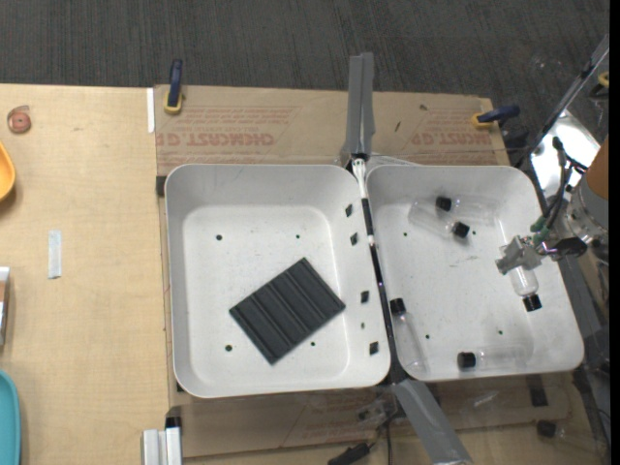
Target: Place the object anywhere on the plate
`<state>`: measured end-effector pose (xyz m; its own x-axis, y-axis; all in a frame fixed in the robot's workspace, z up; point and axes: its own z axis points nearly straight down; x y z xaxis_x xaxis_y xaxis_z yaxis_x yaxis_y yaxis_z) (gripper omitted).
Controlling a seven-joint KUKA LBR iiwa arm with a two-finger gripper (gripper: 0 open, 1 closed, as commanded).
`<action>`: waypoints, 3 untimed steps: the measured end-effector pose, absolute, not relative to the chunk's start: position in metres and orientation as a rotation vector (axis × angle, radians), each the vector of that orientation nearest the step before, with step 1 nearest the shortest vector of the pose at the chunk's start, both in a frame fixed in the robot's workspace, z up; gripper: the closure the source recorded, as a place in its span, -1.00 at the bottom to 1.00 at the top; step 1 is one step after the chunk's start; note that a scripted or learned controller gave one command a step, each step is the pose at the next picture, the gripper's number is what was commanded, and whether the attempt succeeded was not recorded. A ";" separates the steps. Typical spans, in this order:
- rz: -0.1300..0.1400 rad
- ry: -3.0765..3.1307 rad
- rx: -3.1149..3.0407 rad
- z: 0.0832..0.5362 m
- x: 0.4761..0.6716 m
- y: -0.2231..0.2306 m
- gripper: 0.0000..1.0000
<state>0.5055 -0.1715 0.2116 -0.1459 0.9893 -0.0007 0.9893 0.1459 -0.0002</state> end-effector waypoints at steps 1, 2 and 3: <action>-0.002 2.364 2.069 0.234 0.509 -0.096 1.00; -0.006 2.537 1.858 0.190 0.520 0.004 1.00; -0.005 2.647 1.695 0.190 0.504 0.065 1.00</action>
